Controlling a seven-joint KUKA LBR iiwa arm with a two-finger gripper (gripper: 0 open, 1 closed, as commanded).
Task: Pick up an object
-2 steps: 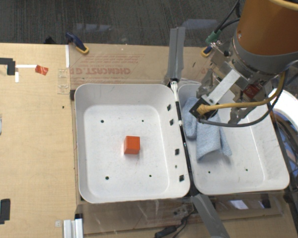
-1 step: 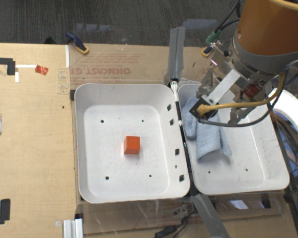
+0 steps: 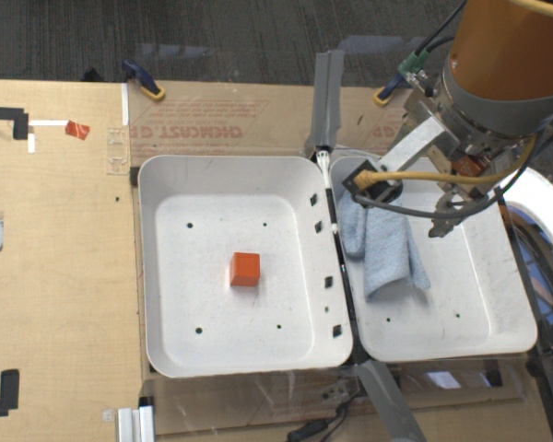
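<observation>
**Q:** Pale plywood surface (image 3: 55, 247), two shallow white plastic bins side by side. What's inside?

**A:** A small orange-red cube (image 3: 245, 270) sits mid left bin (image 3: 157, 247). A folded grey-blue cloth (image 3: 382, 247) lies along the right bin (image 3: 498, 320)'s left edge.

**Q:** Any risk?

**A:** The gripper (image 3: 447, 212) hovers near that bin's far edge, beside the cloth. Limp fabric could slip, or the rim be struck. Open or closed, I cannot tell.

An orange-red cube (image 3: 245, 270) is seen near the middle of the left bin (image 3: 166, 339). A blue-grey cloth (image 3: 383, 247) is crumpled in the right bin (image 3: 484, 325), over whose far side the arm (image 3: 507, 44) is held.
</observation>
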